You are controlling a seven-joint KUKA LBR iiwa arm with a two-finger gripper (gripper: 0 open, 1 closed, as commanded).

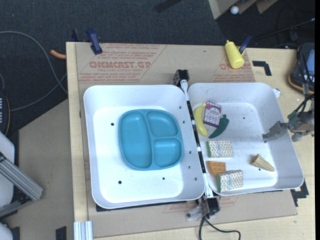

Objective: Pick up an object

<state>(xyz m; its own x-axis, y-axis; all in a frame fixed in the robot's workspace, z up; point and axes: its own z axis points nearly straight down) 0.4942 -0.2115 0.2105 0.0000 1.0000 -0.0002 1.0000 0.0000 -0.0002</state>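
Hangs low over the right-hand side of the right bin (240, 87): gripper (274, 132), coming in from the bench's edge on the grey arm. Impossible to tell whether released or clenched from this slant; carries nothing visible.

Lies nearest, just below and a little left of the gripper: a tan wedge (262, 162), alone on bare white floor, so probably the easiest pick, with room to close on either side.

Crowds the bin's left wall instead: a yellow banana shape (200, 120), a small maroon box (212, 114) touching it, a dark green pepper (219, 127) leaning against both. Sits below them: a patterned packet (220, 148), an orange piece (216, 167), a green-and-white box (230, 180). Looks harder to grasp there, packed against the wall and each other.

Rests in the left bin (100, 101): a blue divided plate (150, 139), well apart from the arm, likely too broad and flat for this grip.

Calls next, by judgement, for a short shift toward the wedge and a straight descent
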